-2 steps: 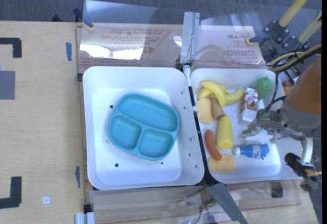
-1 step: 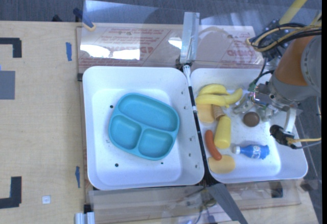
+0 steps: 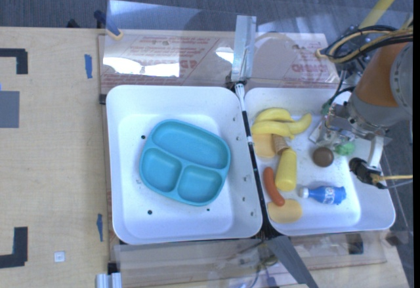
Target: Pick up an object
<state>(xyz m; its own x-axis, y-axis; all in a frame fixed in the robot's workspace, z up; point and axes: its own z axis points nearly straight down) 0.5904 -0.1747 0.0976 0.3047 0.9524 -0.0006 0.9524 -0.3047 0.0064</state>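
My gripper (image 3: 334, 135) hangs low over the right side of the right bin (image 3: 378, 212), under the grey wrist with the orange band. Just below it lies a brown round object (image 3: 322, 157), and a small green object (image 3: 345, 147) sits beside the gripper's lower edge. Whether either touches the gripper is unclear. To the left in that bin are yellow bananas (image 3: 279, 121), a yellow bottle-shaped piece (image 3: 286, 169), a red sausage (image 3: 273, 187) and a yellow lump (image 3: 287, 210). A blue bottle (image 3: 326, 194) lies near the front.
A blue divided plate (image 3: 184, 162) rests in the left bin (image 3: 125, 149). A clear plastic wall (image 3: 197, 44) stands behind both bins. Cables (image 3: 367, 175) trail from the wrist over the right bin's right rim.
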